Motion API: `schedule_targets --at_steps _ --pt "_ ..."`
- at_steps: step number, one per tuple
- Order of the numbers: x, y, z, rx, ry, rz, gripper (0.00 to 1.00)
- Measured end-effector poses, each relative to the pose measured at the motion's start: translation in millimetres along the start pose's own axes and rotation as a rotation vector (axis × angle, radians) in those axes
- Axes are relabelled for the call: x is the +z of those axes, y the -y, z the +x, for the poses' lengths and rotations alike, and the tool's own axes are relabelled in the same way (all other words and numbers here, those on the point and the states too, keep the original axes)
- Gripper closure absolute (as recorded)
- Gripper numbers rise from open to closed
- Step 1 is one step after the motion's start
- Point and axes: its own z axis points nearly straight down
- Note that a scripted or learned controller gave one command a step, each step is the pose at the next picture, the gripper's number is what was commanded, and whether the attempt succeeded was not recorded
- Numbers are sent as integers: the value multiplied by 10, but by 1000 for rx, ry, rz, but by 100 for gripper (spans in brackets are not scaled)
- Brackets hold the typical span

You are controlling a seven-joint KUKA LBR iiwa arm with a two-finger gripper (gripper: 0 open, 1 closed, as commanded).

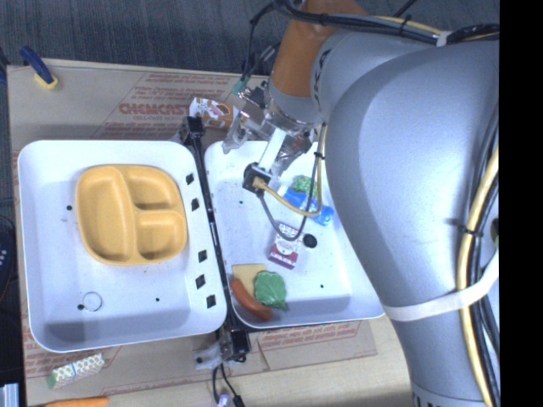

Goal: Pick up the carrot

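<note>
The carrot [250,299], a short orange-red stick, lies at the near edge of the right bin [339,291], close to its left wall. A green leafy toy [271,288] presses against it on the right, and a yellow slice [247,272] lies just behind it. My gripper [240,136] hangs over the far left corner of the right bin, well away from the carrot. The wrist and cables hide much of it.
A small purple and white packet [286,251], a black disc [310,241] and a blue and green item [302,192] lie mid-bin. The left bin [42,253] holds a yellow divided tray [131,212]. The arm's big grey body covers the right side.
</note>
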Motion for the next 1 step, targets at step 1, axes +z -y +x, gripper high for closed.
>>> schedule_targets --at_steps 1 --pt "-949 6 9 -32 -1 -1 0"
